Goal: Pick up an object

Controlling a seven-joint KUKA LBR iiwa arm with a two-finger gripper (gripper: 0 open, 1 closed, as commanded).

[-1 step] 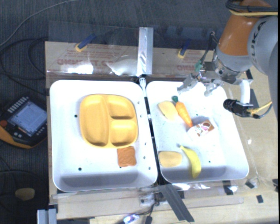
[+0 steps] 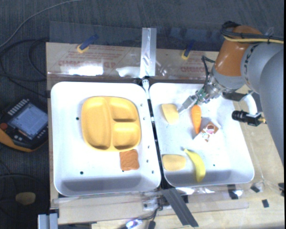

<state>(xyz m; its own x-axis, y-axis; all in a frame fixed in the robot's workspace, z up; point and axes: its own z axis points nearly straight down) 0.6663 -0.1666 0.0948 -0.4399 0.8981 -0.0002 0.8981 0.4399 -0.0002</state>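
Two shallow white bins sit side by side on the bench. The left bin (image 2: 62,128) holds a yellow divided tray (image 2: 109,123), lying flat toward the middle, and a small orange block (image 2: 129,160) just below the tray's lower right corner, near but apart from it.

The right bin (image 2: 238,151) holds five things. A pale yellow wedge (image 2: 169,112) lies near the upper left, close to the wall between the bins. An orange carrot (image 2: 196,119) lies just right of it, pointing down the bin. Beside the carrot's lower end sits a small white and red packet (image 2: 207,131), touching or almost touching it. Lower down, a pale yellow lump (image 2: 173,162) rests near the front wall, and a banana (image 2: 196,163) curves just to its right, its upper end close to the lump.

The arm (image 2: 238,56) comes in from the right, its orange band above the wrist, and the pincer (image 2: 187,104) slants down into the right bin, its tip between the wedge and the top of the carrot, just beside both. The fingers are thin, grey and blurred against the white floor, so I cannot tell whether the pincer is wide or narrow, nor whether it touches the wedge. Nothing shows clamped in it. The arm's grey bulk is cut off at the right.
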